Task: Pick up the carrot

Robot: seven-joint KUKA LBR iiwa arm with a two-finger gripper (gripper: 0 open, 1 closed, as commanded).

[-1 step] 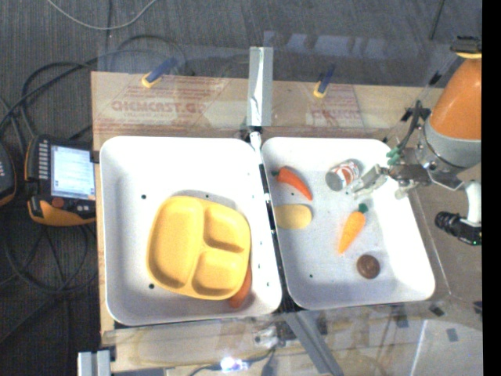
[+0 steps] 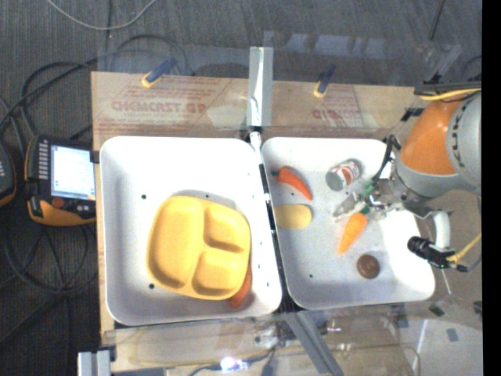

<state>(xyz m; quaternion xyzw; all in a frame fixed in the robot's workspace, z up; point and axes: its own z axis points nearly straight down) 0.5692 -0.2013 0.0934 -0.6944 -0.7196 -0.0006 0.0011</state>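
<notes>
Carrot [image 2: 352, 232] lies in the right bin [image 2: 407, 288], tip toward 7 o'clock, the hand [image 2: 358, 203] just above its thick end. I cannot tell the hand's state. Best to straddle the thick end squarely before closing.

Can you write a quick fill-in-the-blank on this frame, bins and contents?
1. The yellow divided plastic tray lies in the ____ white bin.
2. The tapered orange carrot lies in the ____ white bin.
3. The tool is at the carrot's ____ end.
4. The round brown disc lies nearer the bin's ____ edge than the silver can.

Missing words: left; right; thick; bottom
</notes>
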